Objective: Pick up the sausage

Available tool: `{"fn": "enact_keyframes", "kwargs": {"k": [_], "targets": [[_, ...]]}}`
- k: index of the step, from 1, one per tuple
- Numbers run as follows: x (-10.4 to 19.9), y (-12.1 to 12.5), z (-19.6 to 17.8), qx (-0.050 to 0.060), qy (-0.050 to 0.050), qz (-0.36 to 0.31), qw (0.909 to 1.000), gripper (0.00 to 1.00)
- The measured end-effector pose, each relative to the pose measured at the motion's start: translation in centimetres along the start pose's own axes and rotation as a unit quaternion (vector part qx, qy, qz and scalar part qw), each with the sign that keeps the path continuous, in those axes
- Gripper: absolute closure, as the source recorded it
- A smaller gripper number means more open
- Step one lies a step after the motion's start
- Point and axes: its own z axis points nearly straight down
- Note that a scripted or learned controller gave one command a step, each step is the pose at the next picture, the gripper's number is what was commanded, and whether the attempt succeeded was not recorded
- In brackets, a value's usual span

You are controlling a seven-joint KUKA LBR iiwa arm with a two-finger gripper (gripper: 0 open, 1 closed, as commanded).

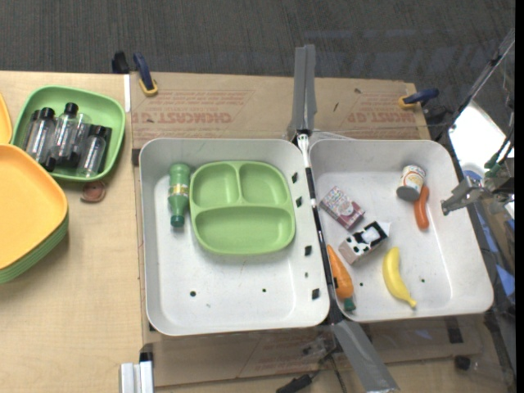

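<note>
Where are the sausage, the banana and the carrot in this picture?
sausage [422, 208], camera view, middle of its orange body.
banana [397, 275], camera view, middle of its curve.
carrot [341, 273], camera view, its orange body.

Bright even overhead light, soft shadows, slightly grainy

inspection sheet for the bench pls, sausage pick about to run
Surface: two white bins side by side, left bin, right bin, on a cardboard sheet.
Job's things: sausage in right bin, near its right wall.
Clutter: banana, carrot, two small cartons, can; green plate and green bottle in left bin.
Claw: claw at right bin's right edge, apart from sausage.
Cables: nothing seen.
Surroundings: green tray of bottles, orange plates, clamps.
</note>
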Motion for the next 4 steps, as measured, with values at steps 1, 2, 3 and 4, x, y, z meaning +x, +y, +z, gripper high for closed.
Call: {"fn": "enact_keyframes", "kwargs": {"k": [1, 2, 3, 4], "targets": [[1.5, 2.8, 18.6, -0.001, 0.000, -0.082, 0.9966, 0.00], [-0.2, 5.1, 18.5, -0.002, 0.000, -0.048, 0.9988, 0.00], [0.2, 9.4, 18.5, -0.002, -0.001, -0.038, 0.9993, 0.00], [0.4, 8.0, 3.4, -0.001, -0.001, 0.071, 0.9975, 0.00]]}}
